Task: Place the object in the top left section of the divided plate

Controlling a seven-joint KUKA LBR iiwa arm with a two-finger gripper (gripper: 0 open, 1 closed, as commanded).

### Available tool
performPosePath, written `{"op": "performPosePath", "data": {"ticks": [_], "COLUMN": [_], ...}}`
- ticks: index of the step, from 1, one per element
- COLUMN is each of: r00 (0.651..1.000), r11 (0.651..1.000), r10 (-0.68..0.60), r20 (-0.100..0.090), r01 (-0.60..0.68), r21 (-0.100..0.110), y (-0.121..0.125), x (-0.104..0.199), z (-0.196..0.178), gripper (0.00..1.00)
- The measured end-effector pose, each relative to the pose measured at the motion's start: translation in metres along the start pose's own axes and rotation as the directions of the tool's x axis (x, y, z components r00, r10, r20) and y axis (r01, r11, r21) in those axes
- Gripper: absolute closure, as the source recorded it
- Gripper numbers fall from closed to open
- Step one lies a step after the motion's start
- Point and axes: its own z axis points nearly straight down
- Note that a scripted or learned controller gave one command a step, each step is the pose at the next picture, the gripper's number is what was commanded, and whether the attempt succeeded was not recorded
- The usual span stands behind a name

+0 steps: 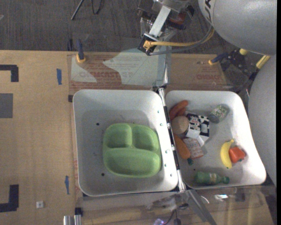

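The green divided plate lies in the left bin, with two small sections on its far side and one long section on its near side. All its sections are bare. My gripper hangs high at the top edge of the camera view, beyond the far rims of both bins and away from every object. The loose objects lie in the right bin: a sausage, a brown bun, a carrot, a cow-patterned carton and a grey can.
Also in the right bin are a banana, an orange-red piece, a green bottle and a small pinkish box. The rim between the bins runs beside the plate. Cardboard lies beyond the bins.
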Motion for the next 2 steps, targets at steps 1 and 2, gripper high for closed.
{"op": "performPosePath", "data": {"ticks": [1, 2], "r00": [0.991, 0.990], "r11": [0.991, 0.990], "r10": [-0.137, -0.143], "r20": [-0.002, -0.003], "r01": [0.137, 0.143], "r21": [0.003, 0.003], "y": [0.030, 0.050], "x": [-0.081, -0.162], "z": [0.047, 0.049], "gripper": [1.00, 1.00]}}
